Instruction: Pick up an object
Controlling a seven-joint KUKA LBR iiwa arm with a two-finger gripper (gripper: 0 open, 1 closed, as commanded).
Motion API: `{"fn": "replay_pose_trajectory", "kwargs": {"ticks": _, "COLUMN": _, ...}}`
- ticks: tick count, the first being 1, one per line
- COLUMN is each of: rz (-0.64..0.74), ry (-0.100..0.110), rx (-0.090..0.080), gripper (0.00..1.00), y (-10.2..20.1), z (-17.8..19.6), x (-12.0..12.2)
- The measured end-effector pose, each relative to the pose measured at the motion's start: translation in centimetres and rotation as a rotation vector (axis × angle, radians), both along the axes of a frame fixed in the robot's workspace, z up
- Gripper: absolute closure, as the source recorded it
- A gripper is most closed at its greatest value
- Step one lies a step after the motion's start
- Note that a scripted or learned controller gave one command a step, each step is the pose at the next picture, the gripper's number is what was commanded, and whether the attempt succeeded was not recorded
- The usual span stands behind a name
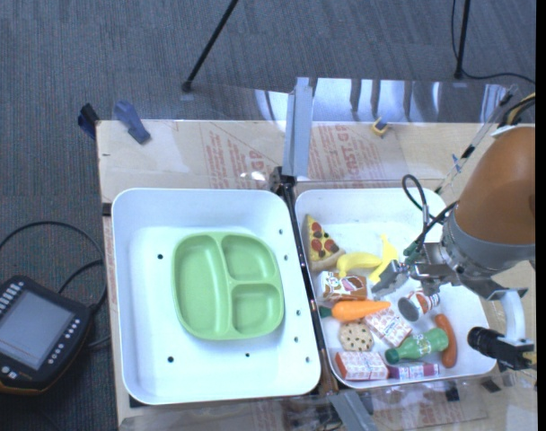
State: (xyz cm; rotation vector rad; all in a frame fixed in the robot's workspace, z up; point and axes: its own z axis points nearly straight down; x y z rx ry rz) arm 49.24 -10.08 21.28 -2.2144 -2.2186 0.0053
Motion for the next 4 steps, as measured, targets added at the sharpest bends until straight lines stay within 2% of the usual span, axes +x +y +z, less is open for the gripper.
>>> {"fn": "replay_pose_trajectory", "kwargs": {"ticks": 1, "rz": 0.085, "ry": -0.004, "rx": 0.0, "gripper": 0.0, "y": -5.4, "z": -2.0, "x": 4.6}}
{"fn": "replay_pose_trajectory", "kwargs": {"ticks": 2, "rz": 0.012, "ry": -0.02, "rx": -0.002, "gripper": 0.0, "y": -3.3, "z": -10.8, "x": 10.6}}
{"fn": "replay_pose_trajectory", "kwargs": {"ticks": 3, "rz": 0.008, "ry": -0.023, "rx": -0.002, "gripper": 1.0, "y": -3.4, "z": -9.7, "x": 10.7}}
{"fn": "replay_pose_trajectory", "kwargs": {"ticks": 4, "rz": 0.007, "ry": -0.023, "rx": -0.002, "gripper": 0.0, "y": -3.5, "z": -9.7, "x": 10.7}}
